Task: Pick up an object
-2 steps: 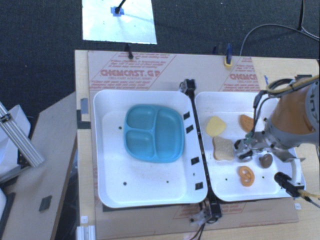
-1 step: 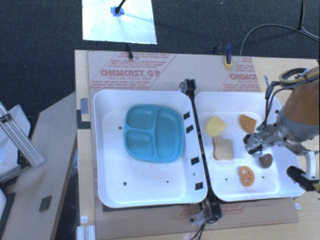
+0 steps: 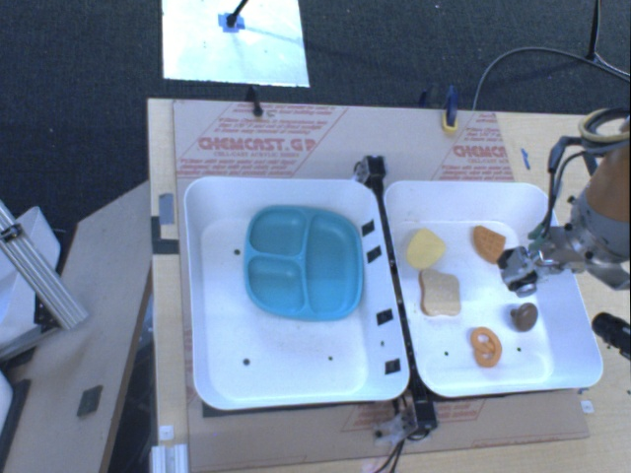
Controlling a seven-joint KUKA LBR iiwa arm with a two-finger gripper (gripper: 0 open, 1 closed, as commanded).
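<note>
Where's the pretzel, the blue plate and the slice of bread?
pretzel [image 3: 484, 346]: camera view, on its twisted middle.
blue plate [image 3: 302, 262]: camera view, on the ridge between its compartments.
slice of bread [image 3: 441, 294]: camera view, on its flat top.

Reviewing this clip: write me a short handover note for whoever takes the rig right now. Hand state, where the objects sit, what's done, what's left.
Hand: low over the right bin, nothing seen held; finger state unclear.
Right bin holds: yellow piece, bread slice, orange piece, pretzel, small brown piece just below the hand.
Left bin: blue divided plate.
Done: nothing lifted yet.
Left: grasp and lift one object; the brown piece looks nearest.
</note>
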